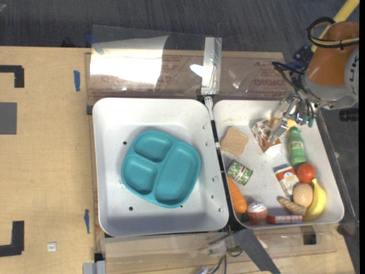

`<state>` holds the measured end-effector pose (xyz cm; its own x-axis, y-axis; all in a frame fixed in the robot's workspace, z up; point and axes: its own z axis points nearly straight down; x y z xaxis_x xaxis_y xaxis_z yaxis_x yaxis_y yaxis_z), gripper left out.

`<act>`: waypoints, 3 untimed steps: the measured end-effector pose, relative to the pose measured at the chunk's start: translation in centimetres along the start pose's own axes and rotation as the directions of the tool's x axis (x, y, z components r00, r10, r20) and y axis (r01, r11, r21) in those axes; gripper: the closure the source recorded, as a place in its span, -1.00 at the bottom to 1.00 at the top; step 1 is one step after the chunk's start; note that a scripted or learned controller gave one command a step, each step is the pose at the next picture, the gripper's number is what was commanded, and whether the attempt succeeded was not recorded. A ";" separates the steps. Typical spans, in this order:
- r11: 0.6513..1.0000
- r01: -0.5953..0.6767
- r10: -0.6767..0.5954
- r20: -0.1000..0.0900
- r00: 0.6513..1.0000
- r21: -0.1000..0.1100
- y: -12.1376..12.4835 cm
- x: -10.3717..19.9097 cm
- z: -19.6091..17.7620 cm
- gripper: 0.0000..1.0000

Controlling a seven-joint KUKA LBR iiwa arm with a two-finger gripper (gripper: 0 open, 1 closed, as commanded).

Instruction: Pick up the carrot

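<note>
Orange thing I am after: the carrot (236,196) lies in the right bin (331,153), hard against its left wall near the front corner, its thick end toward the back and its tip pointing to the front.
My arm: I reach in from the right, the orange band sitting high over the back right corner of that bin.
My gripper (280,128): it hangs over the back half of the right bin, well apart from the carrot, with the tips down by a crinkled snack packet (263,133).
My fingers: I cannot tell whether they are spread or pressed together; the metal parts blur into the packet below them.
Beside my gripper: a green bottle (295,146) lies just to its right, cap toward the back.
Middle of the right bin: a tan slice of bread (234,141) near the left wall, and a small green can (240,173) in front of it, just behind the carrot.
Front right of the bin: a red tomato (306,172), a small red and white carton (287,178), a pale egg-shaped thing (303,195) and a yellow banana (317,201) crowd together.
Front edge: a little cup (257,210) with a red lid sits just to the right of the carrot's tip.
Left bin (108,153): a teal divided plate (161,168) rests at its middle.
</note>
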<state>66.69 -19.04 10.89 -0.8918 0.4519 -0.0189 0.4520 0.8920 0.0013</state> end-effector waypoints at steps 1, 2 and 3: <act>0.990 -0.144 0.144 0.000 0.990 -0.003 0.6 1.1 -16.2 -1.00; 0.991 -0.134 0.134 -0.026 0.991 0.006 -2.2 8.8 -3.5 -1.00; 0.989 -0.148 0.148 -0.015 0.989 0.003 2.6 2.6 0.7 -1.00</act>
<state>65.51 -15.53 10.14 -0.8150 0.5794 -0.0032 0.5794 0.8150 0.0015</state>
